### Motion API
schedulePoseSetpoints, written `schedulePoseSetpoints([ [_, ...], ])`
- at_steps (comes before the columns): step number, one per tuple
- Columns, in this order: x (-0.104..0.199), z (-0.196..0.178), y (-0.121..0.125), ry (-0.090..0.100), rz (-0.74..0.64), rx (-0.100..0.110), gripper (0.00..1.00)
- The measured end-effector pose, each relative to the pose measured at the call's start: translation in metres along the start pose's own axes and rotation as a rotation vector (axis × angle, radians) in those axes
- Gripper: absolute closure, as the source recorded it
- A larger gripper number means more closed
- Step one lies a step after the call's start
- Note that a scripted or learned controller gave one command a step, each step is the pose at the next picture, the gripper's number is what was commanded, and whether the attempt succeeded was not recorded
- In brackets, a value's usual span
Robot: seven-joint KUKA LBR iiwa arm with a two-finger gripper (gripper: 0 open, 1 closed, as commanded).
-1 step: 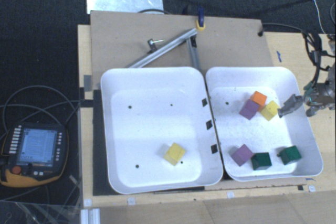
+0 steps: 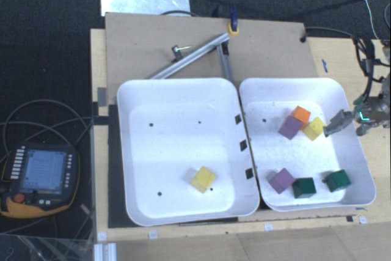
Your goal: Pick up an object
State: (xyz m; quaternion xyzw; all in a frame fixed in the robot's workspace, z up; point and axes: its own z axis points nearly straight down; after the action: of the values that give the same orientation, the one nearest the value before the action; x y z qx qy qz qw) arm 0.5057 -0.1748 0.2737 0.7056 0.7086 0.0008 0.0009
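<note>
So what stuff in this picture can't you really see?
- The tool at the right bin's rim: small and blurry in the camera view, so open or shut can't be told.
- The arm behind it: cut off by the right edge.
- The orange block: its lower side is covered by the purple block and the yellow block huddled against it.
- The handheld screen on the left: writing too small to read.

gripper [image 2: 337, 123] at right bin's [image 2: 351, 186] right rim, near yellow cube [image 2: 314, 128]; another yellow cube [image 2: 203, 179] in left bin [image 2: 131, 143].
</note>
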Motion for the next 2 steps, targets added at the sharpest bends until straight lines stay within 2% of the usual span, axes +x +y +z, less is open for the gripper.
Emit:
schedulePoseSetpoints([
  [2, -0.005, 0.119, 0.007, 0.001, 0.002, 0.006, 0.0],
])
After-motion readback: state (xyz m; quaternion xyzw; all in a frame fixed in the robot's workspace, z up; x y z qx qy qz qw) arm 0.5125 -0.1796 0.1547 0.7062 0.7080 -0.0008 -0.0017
